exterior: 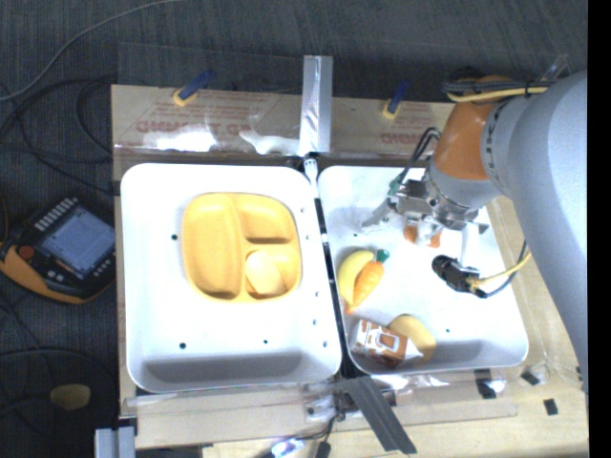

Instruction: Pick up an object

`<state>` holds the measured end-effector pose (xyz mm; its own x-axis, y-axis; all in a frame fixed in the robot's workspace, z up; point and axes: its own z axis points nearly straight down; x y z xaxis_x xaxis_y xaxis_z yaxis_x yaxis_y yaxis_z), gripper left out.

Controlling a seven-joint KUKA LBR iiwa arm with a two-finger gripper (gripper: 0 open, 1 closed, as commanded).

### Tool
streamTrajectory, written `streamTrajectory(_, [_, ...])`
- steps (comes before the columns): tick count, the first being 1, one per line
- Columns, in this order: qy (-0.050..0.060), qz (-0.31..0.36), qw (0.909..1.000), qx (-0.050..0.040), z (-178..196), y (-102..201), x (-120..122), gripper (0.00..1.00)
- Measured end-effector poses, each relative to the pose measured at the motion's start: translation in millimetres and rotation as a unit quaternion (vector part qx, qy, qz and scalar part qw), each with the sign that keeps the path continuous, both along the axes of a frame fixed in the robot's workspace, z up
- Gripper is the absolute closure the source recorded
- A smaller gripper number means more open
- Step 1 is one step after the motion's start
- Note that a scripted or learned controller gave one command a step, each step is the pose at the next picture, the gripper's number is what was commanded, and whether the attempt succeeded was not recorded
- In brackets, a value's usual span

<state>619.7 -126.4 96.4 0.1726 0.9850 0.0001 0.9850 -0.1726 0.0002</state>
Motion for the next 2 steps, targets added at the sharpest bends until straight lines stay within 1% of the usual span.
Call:
streamTrajectory(1, [0.0,0.092,0.9958,-0.0025,41.8,-46.1,34.3,0.0])
streamTrajectory(2, [0.0,0.12,0.9927,-0.0002,-3.7,-70.1,29.4,0.0])
